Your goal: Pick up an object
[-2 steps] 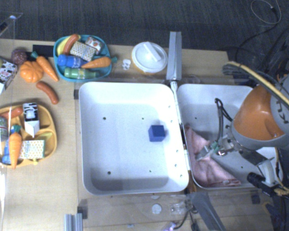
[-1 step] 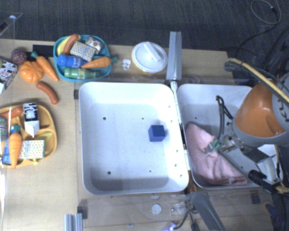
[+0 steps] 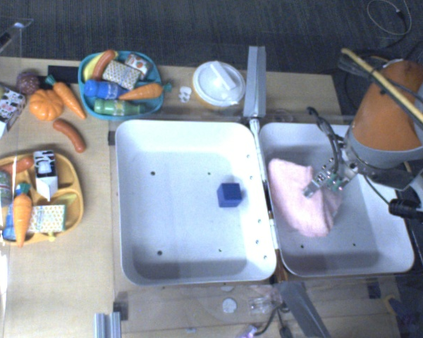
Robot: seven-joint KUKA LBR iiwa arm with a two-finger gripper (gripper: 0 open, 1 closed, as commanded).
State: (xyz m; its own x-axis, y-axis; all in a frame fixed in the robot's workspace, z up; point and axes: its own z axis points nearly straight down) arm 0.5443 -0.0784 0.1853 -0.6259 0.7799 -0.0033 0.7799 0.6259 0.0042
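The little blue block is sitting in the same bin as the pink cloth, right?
Not quite. The camera view shows the blue block in the left bin, and the pink cloth in the right bin, under the gripper.

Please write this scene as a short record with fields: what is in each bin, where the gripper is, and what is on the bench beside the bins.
left bin: one blue cube, near its middle
right bin: one pink cloth, crumpled, on its left side
gripper: above the right edge of the pink cloth
grasp: cannot tell whether anything is held
bench left of the bins: blue bowl and yellow plate, both with toy food
behind the bins: white lidded container
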